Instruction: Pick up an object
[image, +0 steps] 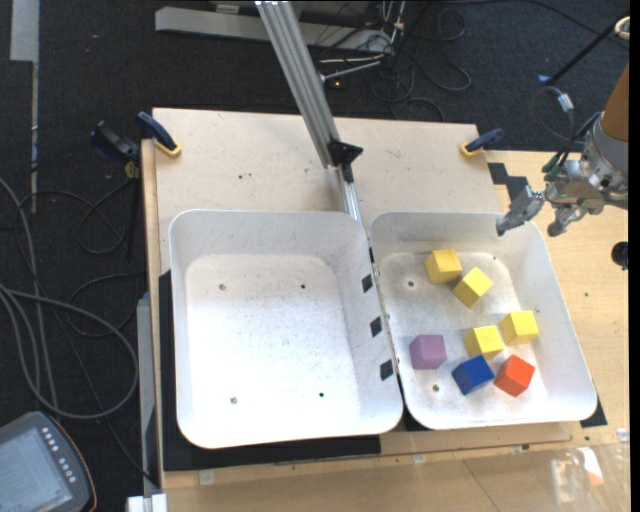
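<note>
Seven small cubes lie in the right bin (560, 300): two yellow cubes (458, 275) near its far side, two more yellow cubes (503, 333) toward the middle, a purple cube (428, 350), a blue cube (472, 374) and an orange cube (515, 375) touching near the front. Above the bin's far right corner hangs the pincer (537, 213), fingers apart, nothing between them. Beside it on the desk (250, 160) sits the left bin (190, 260).

The arm (622, 120) is cut off by the right edge, showing little above the wrist. The gripper (538, 215) is small and dark; its finger spacing is unreadable. A tablet (40, 470) runs off the bottom-left corner.
</note>
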